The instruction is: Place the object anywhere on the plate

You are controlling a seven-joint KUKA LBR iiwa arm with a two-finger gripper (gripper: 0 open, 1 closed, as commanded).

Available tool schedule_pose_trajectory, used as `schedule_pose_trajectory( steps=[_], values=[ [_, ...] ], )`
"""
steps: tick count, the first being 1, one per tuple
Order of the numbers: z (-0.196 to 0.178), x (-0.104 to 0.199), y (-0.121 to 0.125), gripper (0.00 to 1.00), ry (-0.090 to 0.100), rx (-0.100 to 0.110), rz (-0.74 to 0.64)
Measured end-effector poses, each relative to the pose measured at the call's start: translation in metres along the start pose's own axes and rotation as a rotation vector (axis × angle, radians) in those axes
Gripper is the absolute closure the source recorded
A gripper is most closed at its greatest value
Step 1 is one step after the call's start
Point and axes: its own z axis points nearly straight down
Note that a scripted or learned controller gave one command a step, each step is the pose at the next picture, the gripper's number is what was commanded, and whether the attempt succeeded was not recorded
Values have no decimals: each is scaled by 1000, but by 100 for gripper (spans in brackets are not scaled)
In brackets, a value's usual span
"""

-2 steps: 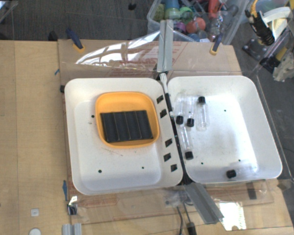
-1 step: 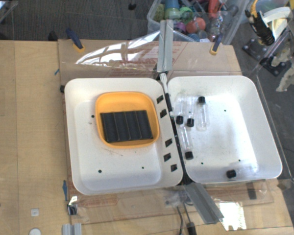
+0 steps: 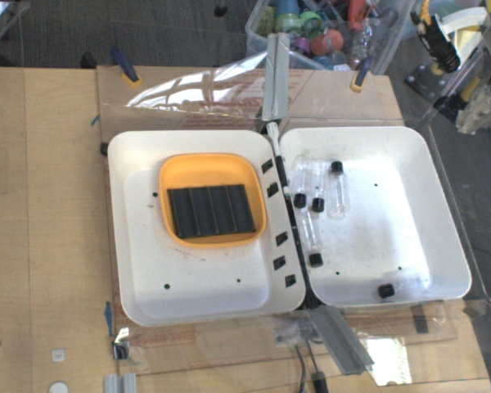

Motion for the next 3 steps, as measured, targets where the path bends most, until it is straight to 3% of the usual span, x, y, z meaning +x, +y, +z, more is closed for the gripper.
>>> schedule_pose_trajectory(
  steps=[1,2,3],
  values=[
    [110,-7,9,100,-1,-9,6],
    [75,-1,8,100,6,-7,8],
    [16,-1,3,100,7,-7,1]
  ],
)
